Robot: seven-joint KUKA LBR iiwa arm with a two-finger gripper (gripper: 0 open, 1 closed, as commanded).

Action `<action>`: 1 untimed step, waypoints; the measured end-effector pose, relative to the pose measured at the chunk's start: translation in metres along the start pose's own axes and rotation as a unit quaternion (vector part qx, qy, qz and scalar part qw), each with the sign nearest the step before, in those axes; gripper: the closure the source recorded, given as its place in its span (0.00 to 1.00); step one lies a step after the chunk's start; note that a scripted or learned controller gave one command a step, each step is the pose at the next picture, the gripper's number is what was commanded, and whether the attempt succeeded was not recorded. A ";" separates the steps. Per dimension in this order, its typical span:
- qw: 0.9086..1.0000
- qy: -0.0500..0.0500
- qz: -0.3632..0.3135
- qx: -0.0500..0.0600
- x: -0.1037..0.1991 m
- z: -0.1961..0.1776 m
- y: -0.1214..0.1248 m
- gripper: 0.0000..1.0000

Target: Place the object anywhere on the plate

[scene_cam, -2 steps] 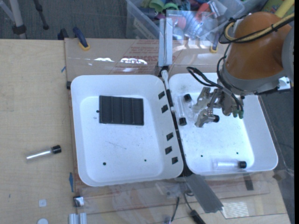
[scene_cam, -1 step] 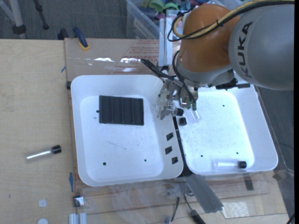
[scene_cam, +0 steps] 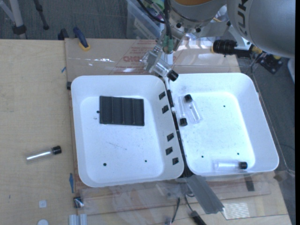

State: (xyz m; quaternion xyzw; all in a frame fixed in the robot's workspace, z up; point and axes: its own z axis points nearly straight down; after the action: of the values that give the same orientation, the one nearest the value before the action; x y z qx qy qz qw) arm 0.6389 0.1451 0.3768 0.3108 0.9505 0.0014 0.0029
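Observation:
A black ribbed plate [scene_cam: 122, 110] lies flat in the left bin [scene_cam: 89, 168], toward its back. My gripper [scene_cam: 161, 65] hangs above the back rim where the two bins meet. It is shut on a clear vial [scene_cam: 164, 71], which tilts with its black cap pointing down and to the right. The vial is well behind and to the right of the plate, over the divide between the bins.
In the right bin [scene_cam: 262, 125] lie two clear vials [scene_cam: 190, 110] close together near the left wall, and one more vial [scene_cam: 228, 165] at the front. Another vial [scene_cam: 43, 153] rests on the wooden bench to the left of the bins. Cables and boxes crowd the back.

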 end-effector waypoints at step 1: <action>1.000 0.003 -0.027 0.002 0.063 0.068 0.054 1.00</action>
State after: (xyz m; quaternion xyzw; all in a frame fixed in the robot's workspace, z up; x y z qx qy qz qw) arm 0.6200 0.2259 0.3085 0.2849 0.9586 0.0002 -0.0004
